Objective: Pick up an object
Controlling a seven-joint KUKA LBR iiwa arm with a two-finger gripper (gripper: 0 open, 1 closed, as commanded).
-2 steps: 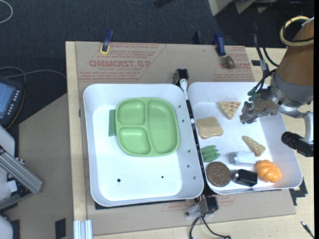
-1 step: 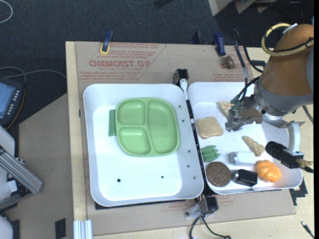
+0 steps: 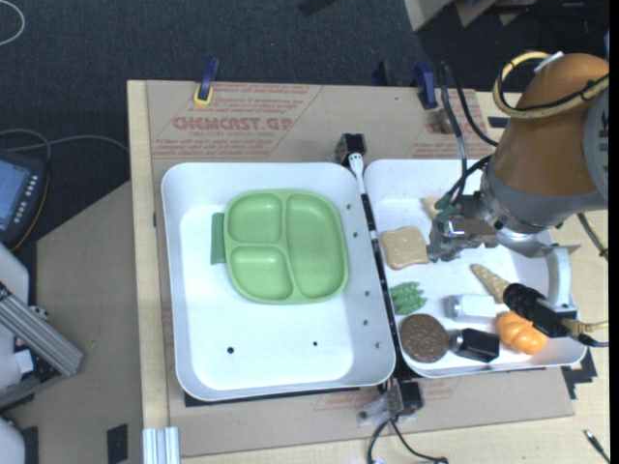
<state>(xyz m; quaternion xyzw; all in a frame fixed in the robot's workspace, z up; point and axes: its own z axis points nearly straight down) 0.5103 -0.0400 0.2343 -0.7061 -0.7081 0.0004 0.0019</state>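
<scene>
My gripper (image 3: 447,240) hangs over the right bin (image 3: 406,184), just right of a tan slice of toast (image 3: 403,248). Its fingers point down and left, close to the toast's right edge. Nothing is visible between them. Lower in the same bin lie a green leafy piece (image 3: 407,298), a round brown cookie (image 3: 424,337), a black-handled tool (image 3: 475,345), a white piece (image 3: 471,306), a cone-shaped tan item (image 3: 489,279) and an orange fruit (image 3: 520,333). The arm's orange band (image 3: 551,114) covers the bin's far right part.
The left bin (image 3: 193,336) holds a green divided plate (image 3: 285,245) with three compartments. A black clamp (image 3: 351,149) sits at the top of the seam between the bins. Cables run along the bench's right side.
</scene>
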